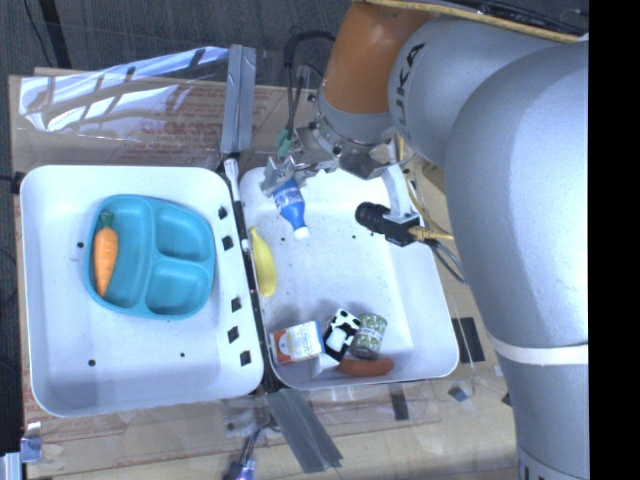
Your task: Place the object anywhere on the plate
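Brown wooden surface [130, 118] carries two shallow white bins side by side; a sheet of clear plastic film [120, 83] lies crumpled along its far edge. Dark carpet-like floor [150, 8] beyond.

Left bin [60, 358]: a blue divided plate [175, 258] with three compartments. A carrot [104, 250] lies in the plate's long left compartment, long axis running near-to-far, green top toward the far end, orange tip toward the near end.

Right bin [420, 298]: a small plastic bottle with a blue label [290, 208] sits between the fingers of the claw [283, 181], which is closed on its upper part at the bin's far left corner. The bottle is tilted, long axis running from upper left down to lower right, white cap end pointing down toward the bin floor. A banana [263, 263] lies along the bin's left wall. At the near edge, clustered: a small carton [297, 344], a black-and-white cow toy [341, 332], a green can [369, 335], a sausage [366, 366].
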Tool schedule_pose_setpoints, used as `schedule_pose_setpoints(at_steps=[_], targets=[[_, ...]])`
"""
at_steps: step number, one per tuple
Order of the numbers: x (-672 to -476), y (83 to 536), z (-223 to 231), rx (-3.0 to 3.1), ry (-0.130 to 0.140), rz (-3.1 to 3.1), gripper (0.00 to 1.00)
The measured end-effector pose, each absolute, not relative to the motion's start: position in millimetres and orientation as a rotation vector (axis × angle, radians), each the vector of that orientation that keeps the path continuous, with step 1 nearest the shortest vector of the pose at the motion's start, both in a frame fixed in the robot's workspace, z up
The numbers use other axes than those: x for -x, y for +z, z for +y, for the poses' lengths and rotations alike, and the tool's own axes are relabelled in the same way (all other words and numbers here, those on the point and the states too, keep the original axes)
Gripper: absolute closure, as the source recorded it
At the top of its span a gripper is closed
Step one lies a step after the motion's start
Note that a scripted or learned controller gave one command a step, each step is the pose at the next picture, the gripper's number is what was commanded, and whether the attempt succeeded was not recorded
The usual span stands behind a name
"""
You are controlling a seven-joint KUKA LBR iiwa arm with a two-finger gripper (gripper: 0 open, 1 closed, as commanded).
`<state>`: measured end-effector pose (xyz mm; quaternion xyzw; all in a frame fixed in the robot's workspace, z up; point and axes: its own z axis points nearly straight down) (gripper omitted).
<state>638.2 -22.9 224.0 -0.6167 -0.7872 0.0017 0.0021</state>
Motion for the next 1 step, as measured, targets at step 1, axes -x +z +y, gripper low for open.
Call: schedule_pose_setpoints(at_steps=[1], targets=[[-638.2,224.2,-23.0,1.935,0.005,-2.47,0.0]])
